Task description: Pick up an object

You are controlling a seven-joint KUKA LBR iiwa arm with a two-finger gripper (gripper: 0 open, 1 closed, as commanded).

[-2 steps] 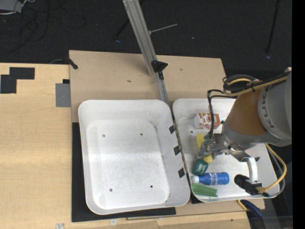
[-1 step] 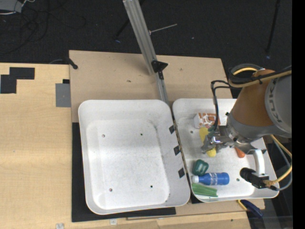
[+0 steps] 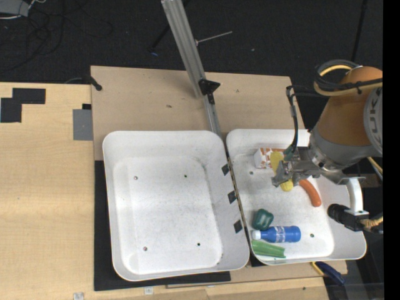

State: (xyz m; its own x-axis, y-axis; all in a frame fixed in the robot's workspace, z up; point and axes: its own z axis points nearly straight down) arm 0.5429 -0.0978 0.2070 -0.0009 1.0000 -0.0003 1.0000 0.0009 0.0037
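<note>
yellow object [image 3: 286,184] in right bin [image 3: 350,245], just under end effector [image 3: 282,175] | end effector low over it, finger state cannot tell (blurred) | orange piece [image 3: 312,193] just beside | blue bottle [image 3: 279,234], green items [image 3: 262,218] nearer the front edge | left bin [image 3: 119,149] on tabletop [image 3: 44,192]

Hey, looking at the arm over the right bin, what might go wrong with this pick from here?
The gripper sits low among crowded items: a yellow piece, an orange object and a red-and-white packet all lie close together, so it may nudge neighbours or catch two at once. The blue bottle is round and may roll if bumped.
</note>
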